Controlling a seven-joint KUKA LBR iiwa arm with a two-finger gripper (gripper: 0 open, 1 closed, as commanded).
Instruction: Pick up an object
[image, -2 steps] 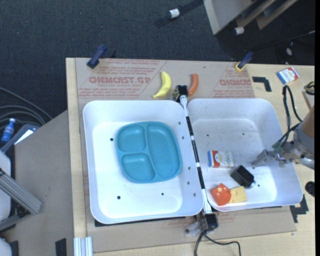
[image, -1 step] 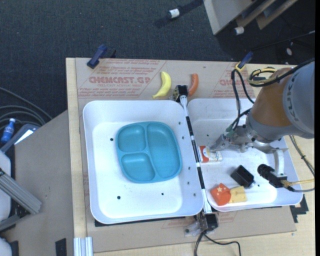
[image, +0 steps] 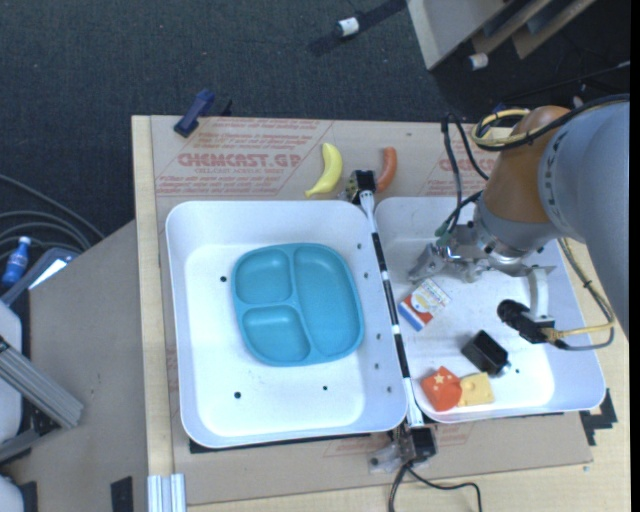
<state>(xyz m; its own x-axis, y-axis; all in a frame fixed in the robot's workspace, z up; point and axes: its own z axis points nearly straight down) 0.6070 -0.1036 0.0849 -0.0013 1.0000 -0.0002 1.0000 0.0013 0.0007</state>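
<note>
Hangs in the right bin near its upper middle, gripper with finger state impossible to tell, just above and right of the small carton, which lies tilted toward frame lower left.

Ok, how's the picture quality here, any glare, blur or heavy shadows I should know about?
Camera view: lighting is even and soft. The white bins, left bin and right bin, look bright but not blown out. The blue tray casts only a faint shadow. The claw area is slightly soft and cluttered. The small red and white packet is too blurred to read.
</note>
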